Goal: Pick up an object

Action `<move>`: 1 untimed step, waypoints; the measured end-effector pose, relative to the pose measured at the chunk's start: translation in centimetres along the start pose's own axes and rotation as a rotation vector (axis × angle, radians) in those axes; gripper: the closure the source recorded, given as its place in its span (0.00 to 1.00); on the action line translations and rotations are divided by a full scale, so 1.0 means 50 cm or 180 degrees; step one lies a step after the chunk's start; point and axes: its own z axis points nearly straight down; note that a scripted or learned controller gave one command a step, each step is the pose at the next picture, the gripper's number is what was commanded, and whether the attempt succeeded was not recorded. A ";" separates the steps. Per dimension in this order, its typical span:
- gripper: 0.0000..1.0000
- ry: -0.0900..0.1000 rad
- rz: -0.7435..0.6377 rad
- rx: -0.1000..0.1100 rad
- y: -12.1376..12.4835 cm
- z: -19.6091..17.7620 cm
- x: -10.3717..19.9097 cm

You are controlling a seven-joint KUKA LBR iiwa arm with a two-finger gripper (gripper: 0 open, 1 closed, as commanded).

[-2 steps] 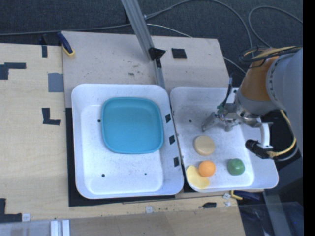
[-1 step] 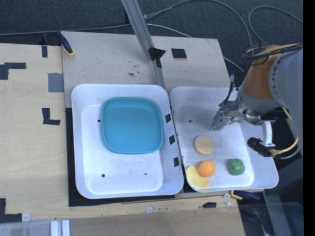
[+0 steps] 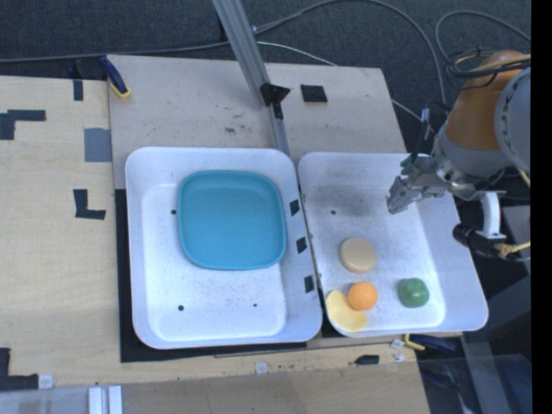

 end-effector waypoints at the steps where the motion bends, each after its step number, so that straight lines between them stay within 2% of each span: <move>1: 1.00 0.0001 0.0001 0.0005 0.001 -0.098 0.000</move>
